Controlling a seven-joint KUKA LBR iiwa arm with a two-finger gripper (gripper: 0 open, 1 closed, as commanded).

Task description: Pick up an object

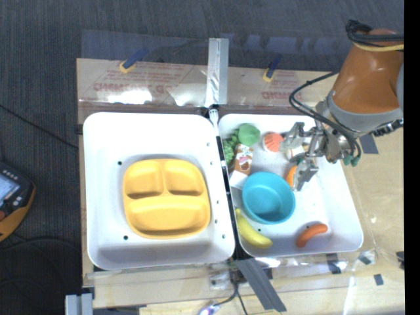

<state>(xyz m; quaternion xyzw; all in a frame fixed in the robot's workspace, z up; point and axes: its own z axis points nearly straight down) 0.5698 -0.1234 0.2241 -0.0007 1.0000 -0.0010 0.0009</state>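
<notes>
Hovering my gripper [303, 157] in the right bin [341, 205], fingers released, empty; next I must descend onto the orange piece [290, 175].

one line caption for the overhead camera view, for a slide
Gripper poised over the right bin of toy food beside a blue bowl; yellow tray in the left bin.

Orange-banded grey arm with a metal gripper

The arm [367, 77] shows a rounded orange band above a grey wrist ring; black cables loop alongside, and the gripper [303, 156] is silvery metal with small green and dark fittings.
</notes>
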